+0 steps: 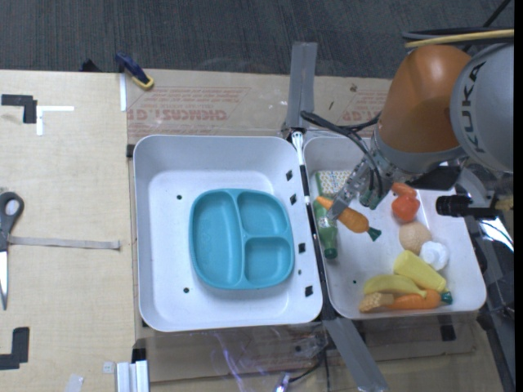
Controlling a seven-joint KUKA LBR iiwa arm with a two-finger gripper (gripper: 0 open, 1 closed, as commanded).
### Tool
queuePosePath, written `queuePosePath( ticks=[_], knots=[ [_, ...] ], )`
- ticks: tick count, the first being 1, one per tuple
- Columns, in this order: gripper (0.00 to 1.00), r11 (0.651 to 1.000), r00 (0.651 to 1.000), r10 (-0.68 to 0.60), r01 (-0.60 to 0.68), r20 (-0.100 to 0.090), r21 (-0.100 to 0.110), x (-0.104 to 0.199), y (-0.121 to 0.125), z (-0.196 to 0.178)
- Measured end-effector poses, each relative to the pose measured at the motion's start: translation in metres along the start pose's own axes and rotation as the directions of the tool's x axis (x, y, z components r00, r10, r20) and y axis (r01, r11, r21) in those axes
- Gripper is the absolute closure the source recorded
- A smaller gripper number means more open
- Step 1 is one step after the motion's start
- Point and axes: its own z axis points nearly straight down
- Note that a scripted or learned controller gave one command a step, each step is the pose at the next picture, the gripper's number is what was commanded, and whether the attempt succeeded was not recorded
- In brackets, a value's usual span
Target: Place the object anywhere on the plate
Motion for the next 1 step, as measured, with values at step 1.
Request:
queuePosePath(
  ticks=[1],
  knots=[
    [0.0,1.0,1.0,0.0,0.0,0.0,0.0,-0.0001,0.0,-0.0001]
  ],
)
